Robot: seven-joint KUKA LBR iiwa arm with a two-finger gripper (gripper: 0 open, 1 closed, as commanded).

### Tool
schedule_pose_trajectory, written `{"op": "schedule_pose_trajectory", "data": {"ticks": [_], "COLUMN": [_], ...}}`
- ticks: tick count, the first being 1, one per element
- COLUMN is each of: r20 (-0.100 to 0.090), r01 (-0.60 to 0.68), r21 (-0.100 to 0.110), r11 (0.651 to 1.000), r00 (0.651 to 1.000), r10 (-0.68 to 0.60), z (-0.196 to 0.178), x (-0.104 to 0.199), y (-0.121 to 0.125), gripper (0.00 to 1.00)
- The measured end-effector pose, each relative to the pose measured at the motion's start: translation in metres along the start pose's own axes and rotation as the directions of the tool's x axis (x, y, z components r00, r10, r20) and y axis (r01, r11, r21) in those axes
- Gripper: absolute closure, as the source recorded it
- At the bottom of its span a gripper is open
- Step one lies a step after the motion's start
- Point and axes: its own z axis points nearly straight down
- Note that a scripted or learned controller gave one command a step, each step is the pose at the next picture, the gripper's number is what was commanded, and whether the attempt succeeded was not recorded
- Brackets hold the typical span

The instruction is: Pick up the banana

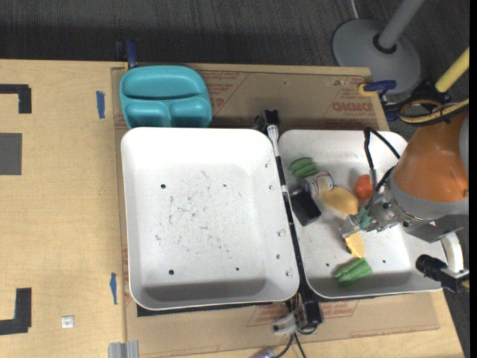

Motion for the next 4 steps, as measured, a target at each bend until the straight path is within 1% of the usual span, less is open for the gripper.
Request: {"op": "schedule_pose_trajectory", "data": {"ticks": [1,2,3,4], "r20": [-0.013,0.000,0.001,0.008], "r01": [0.052,-0.446,-0.445,-0.787], "r21": [0.019,0.019,0.016,0.015], "r11": [0.998,0.895,0.895,0.617], "r00": [0.999,0.895,0.895,0.617], "r10": [-0.052,0.446,0.445,0.787], "z": [0.062,0.058,0.048,0.061], "x": [0.002,-0.008,-0.009,-0.001], "y": [-0.008,-0.010,-0.009,-0.007], "gripper": [1.00,1.00,1.00,1.00]}}
